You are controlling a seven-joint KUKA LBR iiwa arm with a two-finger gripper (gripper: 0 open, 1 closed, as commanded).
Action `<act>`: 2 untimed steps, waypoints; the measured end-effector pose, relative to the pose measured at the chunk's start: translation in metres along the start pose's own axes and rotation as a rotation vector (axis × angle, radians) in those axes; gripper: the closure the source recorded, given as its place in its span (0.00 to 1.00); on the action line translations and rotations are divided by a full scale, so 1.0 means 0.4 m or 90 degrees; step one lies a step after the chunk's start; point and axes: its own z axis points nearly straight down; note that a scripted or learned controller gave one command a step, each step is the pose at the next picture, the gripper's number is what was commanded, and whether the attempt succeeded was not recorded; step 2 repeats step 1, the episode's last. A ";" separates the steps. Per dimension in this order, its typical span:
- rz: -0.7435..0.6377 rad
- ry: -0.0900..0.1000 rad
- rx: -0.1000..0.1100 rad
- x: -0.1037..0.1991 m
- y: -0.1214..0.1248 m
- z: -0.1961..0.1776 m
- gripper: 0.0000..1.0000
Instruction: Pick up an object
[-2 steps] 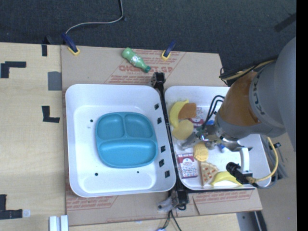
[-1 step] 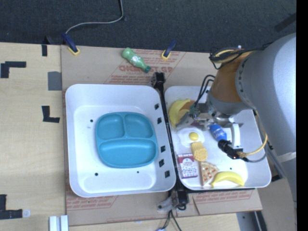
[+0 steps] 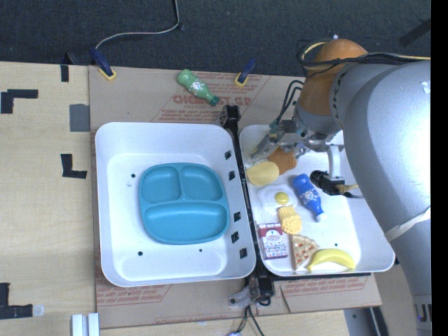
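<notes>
The gripper (image 3: 280, 140) sits low in the upper left corner of the right bin (image 3: 350, 247), close to the rim that divides the two bins. A brown rounded object (image 3: 283, 159) lies directly under it, perhaps between the fingers, though from this angle I cannot tell whether they are spread or pinching. Touching it at lower left is a pale yellow round piece (image 3: 262, 173). Down the middle of this bin lie a blue bottle (image 3: 307, 195), a small yellow item (image 3: 281, 198), a waffle-like piece (image 3: 290, 221), a red carton (image 3: 273, 241), a pizza slice (image 3: 302, 249) and a banana (image 3: 330, 258) near the bottom rim; little free floor remains. The left bin (image 3: 119, 145) holds a blue divided plate (image 3: 184, 203) at centre, with open margin all round. A green bottle (image 3: 197, 87) lies on the cardboard above.
</notes>
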 end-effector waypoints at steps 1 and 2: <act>-0.001 -0.002 0.000 -0.001 0.000 -0.025 1.00; -0.001 -0.002 0.000 -0.001 0.000 -0.025 1.00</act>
